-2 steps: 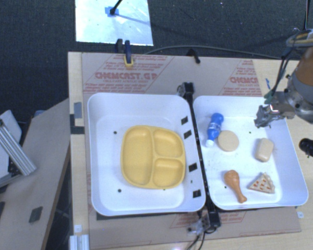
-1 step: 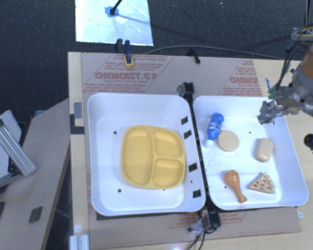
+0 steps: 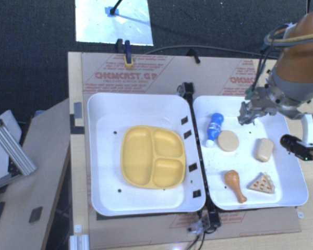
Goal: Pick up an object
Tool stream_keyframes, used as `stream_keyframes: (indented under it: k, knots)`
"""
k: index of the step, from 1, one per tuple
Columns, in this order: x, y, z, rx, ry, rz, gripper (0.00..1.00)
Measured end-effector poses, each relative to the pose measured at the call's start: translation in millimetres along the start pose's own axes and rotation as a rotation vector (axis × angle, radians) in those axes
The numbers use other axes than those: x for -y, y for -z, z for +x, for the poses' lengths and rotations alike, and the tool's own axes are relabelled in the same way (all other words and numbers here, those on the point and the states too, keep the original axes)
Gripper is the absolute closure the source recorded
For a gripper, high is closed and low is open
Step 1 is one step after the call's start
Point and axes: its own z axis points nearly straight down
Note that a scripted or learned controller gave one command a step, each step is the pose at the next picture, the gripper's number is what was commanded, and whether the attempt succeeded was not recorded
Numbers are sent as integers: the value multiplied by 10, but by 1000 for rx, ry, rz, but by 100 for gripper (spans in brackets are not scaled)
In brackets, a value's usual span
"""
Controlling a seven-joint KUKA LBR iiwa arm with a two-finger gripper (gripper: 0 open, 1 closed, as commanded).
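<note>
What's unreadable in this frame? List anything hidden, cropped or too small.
1. Claw, camera view: small and dark; its height above the right bin can't be judged from a single slanted view.
2. Arm, camera view: cut off by the right edge.
3. Right bin's far right corner, camera view: hidden behind the arm.
4. Bottle, camera view: label too small to read.

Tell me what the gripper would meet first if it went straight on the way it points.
Probably the bare floor of the right-hand bin. The gripper points down over a free patch, with the blue bottle and the round tan disc close beside it. Depth is unclear from this slant.
</note>
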Motion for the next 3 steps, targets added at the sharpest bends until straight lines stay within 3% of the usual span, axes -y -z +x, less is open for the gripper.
stream_keyframes:
  k: [3]
  knots:
    - [145, -261, 1694, -2, 2, 1, 100]
